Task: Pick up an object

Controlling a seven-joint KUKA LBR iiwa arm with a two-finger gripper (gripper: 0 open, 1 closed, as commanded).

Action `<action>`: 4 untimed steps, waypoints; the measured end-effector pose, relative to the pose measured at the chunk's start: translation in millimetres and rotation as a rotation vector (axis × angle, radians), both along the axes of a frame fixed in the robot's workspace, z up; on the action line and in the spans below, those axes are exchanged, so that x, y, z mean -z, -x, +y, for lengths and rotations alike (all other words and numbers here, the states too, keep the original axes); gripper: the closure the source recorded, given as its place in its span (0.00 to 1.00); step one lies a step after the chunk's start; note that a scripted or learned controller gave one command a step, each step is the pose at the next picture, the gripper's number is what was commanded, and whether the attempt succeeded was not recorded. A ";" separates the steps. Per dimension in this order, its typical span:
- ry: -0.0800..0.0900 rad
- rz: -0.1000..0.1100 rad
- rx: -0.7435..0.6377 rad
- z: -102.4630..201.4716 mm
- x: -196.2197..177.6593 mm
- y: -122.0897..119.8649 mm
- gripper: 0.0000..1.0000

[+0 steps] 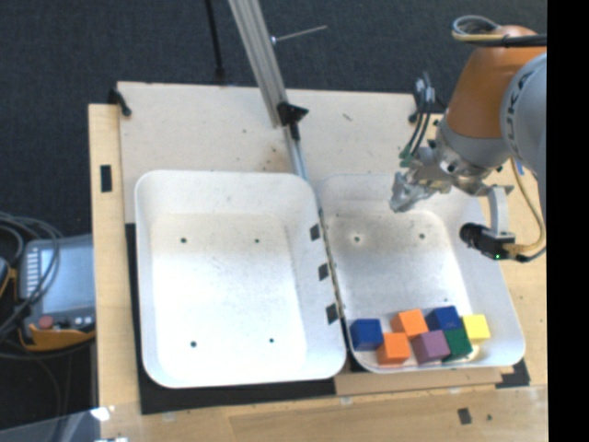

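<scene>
Several small coloured blocks lie clustered at the near edge of the right bin (391,256): a blue block (366,332), two orange blocks (411,321), a purple block (430,346), a green block (457,343), a second blue block (445,318) and a yellow block (476,328). My gripper (403,197) hangs over the far end of the right bin, well away from the blocks. Nothing shows between its fingers.
The left bin (230,274) sits beside the right one, with a row of black clips (324,270) along the shared edge. A slanted aluminium rail (262,53) rises from behind the bins. A pendant device (51,293) lies off the bench at left.
</scene>
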State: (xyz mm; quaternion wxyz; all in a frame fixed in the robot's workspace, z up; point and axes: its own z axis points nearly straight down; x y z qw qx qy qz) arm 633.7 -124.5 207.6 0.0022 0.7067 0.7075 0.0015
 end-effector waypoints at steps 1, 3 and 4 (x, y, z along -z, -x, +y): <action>-0.002 0.004 -0.005 51.7 -7.0 11.0 1.00; -0.003 0.006 -0.006 142.5 -33.5 53.8 1.00; -0.001 0.008 -0.004 185.1 -22.6 79.5 1.00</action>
